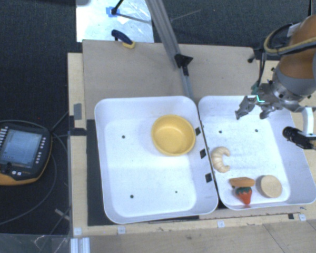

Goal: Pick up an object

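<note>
Camera view shows the tool (254, 108) hanging over the right bin's (300, 165) far end, fingers apart and holding nothing. The pickable things lie well apart from it at the near end: a croissant (220, 158), an orange piece (242, 182) touching a strawberry (245, 194), and a round disc (269, 186). A descent there may nudge two at once. The left bin (116, 167) holds a yellow bowl (173, 135).

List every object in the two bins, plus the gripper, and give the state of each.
Yellow bowl: upright, in the left bin, near its right wall.
Croissant: lying flat in the right bin.
Carrot-like toy: lying at the right bin's front edge.
Tan round disc: lying flat, right of the toy.
Gripper: open, holding nothing, above the right bin's back part.
</note>
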Motion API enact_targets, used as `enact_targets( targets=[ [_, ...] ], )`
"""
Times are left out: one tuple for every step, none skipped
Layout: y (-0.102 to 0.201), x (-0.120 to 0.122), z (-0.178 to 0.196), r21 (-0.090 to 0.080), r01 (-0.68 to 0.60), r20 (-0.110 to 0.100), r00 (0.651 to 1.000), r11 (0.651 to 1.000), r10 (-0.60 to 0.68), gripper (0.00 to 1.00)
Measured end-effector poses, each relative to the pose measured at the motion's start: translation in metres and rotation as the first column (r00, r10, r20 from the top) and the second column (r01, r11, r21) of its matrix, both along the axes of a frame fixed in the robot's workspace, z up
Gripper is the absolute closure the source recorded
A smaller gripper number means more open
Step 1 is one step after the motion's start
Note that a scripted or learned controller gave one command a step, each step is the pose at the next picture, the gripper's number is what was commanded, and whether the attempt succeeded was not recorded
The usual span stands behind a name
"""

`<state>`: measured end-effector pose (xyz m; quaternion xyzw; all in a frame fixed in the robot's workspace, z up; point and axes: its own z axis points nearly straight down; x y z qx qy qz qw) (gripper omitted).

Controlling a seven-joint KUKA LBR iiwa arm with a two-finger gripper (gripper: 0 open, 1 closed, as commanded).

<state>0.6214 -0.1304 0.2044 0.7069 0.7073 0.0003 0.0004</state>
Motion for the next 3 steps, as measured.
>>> enact_targets(
  targets=[
    [0.0,0.0,0.0,0.0,0.0,0.0,1.0,1.0,0.0,0.0],
    [0.004,0.002,-0.043,0.001,0.0,-0.003,1.0,1.0,0.0,0.0],
    [0.005,0.002,-0.084,0.001,0.0,-0.003,1.0,1.0,0.0,0.0]
  ],
)
